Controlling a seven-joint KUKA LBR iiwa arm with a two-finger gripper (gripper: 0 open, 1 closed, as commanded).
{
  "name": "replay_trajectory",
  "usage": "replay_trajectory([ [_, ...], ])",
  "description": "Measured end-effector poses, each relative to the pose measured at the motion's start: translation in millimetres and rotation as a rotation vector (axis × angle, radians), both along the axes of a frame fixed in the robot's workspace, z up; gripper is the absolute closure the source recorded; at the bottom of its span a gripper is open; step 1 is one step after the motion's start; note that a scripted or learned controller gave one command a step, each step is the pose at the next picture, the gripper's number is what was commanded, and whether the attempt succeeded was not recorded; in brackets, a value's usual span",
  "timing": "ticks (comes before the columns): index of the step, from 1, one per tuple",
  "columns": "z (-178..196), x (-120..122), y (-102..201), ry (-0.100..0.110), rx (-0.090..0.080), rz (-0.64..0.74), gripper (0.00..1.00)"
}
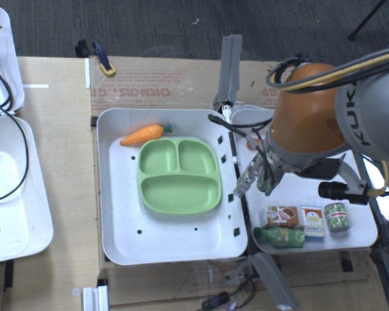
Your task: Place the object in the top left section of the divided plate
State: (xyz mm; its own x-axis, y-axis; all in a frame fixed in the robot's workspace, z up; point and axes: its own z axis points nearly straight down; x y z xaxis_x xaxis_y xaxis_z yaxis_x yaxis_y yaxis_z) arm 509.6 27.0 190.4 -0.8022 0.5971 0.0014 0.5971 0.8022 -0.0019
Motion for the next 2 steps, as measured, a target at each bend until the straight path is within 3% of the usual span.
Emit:
replay_trajectory([
  [1, 0.8, -31.5, 43.1, -0.001, 0.002, 0.453, 1.0],
  [2, 0.8, -31.4, 42.8, -0.001, 0.002, 0.453, 0.0],
])
